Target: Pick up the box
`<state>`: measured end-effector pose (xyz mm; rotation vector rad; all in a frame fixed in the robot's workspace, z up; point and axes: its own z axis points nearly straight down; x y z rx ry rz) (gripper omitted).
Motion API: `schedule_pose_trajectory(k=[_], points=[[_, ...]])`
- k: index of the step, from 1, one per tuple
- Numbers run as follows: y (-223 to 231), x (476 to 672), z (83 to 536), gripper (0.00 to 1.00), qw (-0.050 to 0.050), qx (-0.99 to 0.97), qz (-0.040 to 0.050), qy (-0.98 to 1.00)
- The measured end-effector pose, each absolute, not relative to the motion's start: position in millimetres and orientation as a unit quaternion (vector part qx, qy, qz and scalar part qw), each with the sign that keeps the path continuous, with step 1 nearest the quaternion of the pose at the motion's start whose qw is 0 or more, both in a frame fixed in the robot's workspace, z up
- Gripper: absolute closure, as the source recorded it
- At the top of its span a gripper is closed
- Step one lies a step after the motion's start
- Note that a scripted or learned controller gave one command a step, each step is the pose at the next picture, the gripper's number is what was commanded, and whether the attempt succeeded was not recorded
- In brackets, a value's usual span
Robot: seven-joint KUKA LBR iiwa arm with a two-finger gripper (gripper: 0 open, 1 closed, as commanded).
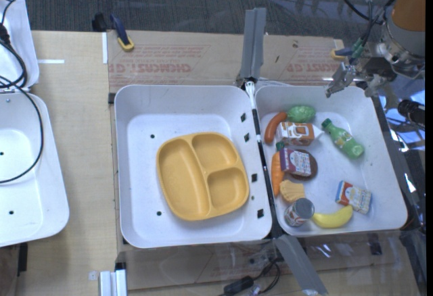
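We see two shallow white bins side by side on the desk (74, 65). The left bin (135, 153) holds a yellow plastic tray with three compartments (201, 175), lying near its middle.

The right bin (387, 159) is crowded. The small white and orange carton box with a picture on its face (296, 132) lies near the bin's far left corner, touching the orange sausage-shaped toy (272, 126) on its left and just beside the green leafy toy (301, 113) behind it. Directly in front of the box lies a dark red packet with a round label (298, 163), and along the bin's left wall a carrot-like orange piece (276, 174). A green plastic bottle (343, 138) lies on its side toward the middle. Near the front edge we see a pale yellow wedge (293, 190), a metal can (298, 211), a yellow banana (333, 218), and a second small box with blue and red print (354, 196) toward the right wall.

The gripper (346, 77) hangs over the far right corner of the right bin, well apart from the carton box. Its fingers appear spread apart with nothing between them.
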<state>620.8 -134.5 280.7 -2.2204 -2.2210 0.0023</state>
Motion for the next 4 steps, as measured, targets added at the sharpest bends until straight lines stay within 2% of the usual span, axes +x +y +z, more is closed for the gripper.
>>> schedule_pose_trajectory(k=[1, 2, 3, 4], points=[[-95, 567.1, 91, 0.00, 0.001, -0.772, 0.0009, -0.636], [-97, 566.7, 100, 1.00, 0.001, -0.773, 0.0016, -0.634], [-97, 566.7, 100, 0.00, 0.001, -0.773, 0.0017, -0.634], [-98, 535.8, 91, 0.00, 0.001, -0.788, 0.0014, -0.616]])
